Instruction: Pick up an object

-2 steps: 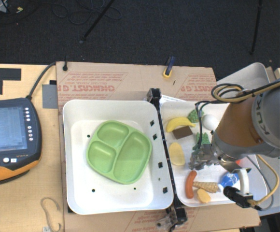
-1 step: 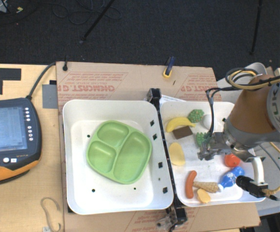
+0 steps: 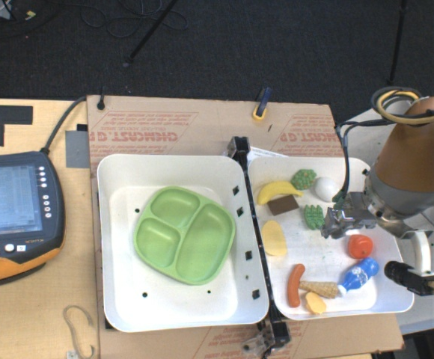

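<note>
The right bin (image 3: 381,305) holds several toy foods: a yellow banana (image 3: 277,191), a brown block (image 3: 282,206), a green broccoli (image 3: 304,178), a white ball (image 3: 325,188), a green leafy piece (image 3: 313,216), a pale yellow slice (image 3: 274,239), a red tomato (image 3: 361,245), a blue item (image 3: 358,276), a red sausage (image 3: 295,283), a cone (image 3: 319,288) and an orange piece (image 3: 316,304). My gripper (image 3: 339,224) hangs low over this bin, just right of the green leafy piece and up-left of the tomato. I see nothing held in it.
The left bin (image 3: 120,290) carries a green divided plate (image 3: 185,234). A black divider (image 3: 251,230) runs between the bins. A tablet-like pendant (image 3: 15,208) lies on the bench at the far left. The arm's grey body (image 3: 404,170) covers the right bin's far right corner.
</note>
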{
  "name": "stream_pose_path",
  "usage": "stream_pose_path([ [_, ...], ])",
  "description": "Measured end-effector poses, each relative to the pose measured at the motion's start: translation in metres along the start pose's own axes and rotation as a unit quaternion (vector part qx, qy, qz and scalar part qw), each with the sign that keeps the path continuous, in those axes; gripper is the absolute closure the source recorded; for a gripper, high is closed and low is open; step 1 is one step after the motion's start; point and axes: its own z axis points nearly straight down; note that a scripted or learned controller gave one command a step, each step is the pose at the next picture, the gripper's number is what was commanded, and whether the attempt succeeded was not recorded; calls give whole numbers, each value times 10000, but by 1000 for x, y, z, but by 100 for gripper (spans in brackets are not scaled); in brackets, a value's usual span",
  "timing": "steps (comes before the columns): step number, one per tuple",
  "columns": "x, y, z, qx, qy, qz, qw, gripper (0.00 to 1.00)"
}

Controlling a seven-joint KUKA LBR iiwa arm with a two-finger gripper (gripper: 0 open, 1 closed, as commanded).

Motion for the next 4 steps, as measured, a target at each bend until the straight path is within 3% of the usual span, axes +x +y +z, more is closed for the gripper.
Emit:
stream_pose_path([
  [1, -1, 0, -21, 8, 3, -28, 10000, 100],
  [2, 36, 41, -10, 14, 9, -48, 10000, 100],
  [3, 44, 68, -28, 5, 4, -36, 10000, 100],
  [4, 47, 61, -8, 37, 4, -29, 10000, 100],
])
